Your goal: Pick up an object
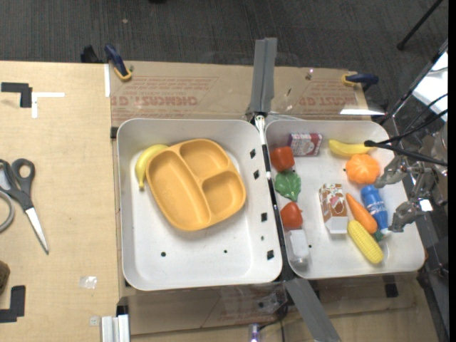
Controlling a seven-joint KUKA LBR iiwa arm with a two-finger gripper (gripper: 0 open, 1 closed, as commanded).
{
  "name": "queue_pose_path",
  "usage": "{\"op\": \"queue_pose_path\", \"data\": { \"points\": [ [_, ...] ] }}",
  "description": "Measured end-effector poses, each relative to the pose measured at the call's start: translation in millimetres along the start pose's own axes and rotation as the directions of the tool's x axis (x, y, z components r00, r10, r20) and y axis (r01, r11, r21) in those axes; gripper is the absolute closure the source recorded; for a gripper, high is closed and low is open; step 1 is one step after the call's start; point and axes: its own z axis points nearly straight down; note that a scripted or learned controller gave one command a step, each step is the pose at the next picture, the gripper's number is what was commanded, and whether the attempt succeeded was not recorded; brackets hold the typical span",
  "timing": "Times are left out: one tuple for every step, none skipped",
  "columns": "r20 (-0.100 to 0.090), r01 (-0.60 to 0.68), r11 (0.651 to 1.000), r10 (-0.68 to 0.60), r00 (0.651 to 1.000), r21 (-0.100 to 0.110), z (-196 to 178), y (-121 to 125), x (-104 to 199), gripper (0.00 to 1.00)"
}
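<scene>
Camera view looks down on a light wooden surface (57, 191) with dark grey carpet (214, 13) beyond its far edge. Two shallow white bins sit side by side on brown cardboard (185, 91); its reversed printing is too faint to read. Blue clamps (117, 61) pin the cardboard at its far corners. Scissors (25, 198) lie on the surface well left of the bins.

The left bin (142, 262) holds an orange divided plate (196, 184) with a yellow banana (146, 162) tucked against its left rim. The right bin (406, 258) is crowded: a small red packet (305, 144), a second banana (349, 147), an orange fruit (363, 168), a blue bottle (373, 205), a carrot (360, 214), a corn cob (365, 241), a small carton (333, 206) with unreadable print, a red pepper (283, 158), a green vegetable (288, 185), a red tomato-like piece (291, 214) and a clear bottle (298, 248).

The pincer (402, 194) sits at the right bin's right edge, just beside the blue bottle, its fingers spread apart with nothing between them.
</scene>
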Motion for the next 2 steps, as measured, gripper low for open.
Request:
{"op": "queue_pose_path", "data": {
  "points": [
    [0.016,-0.119,0.993,0.119,0.993,0.004,126,-29,-15,0.00],
    [0.002,-0.190,0.982,0.190,0.982,0.000,143,-3,1,0.00]
  ]
}}
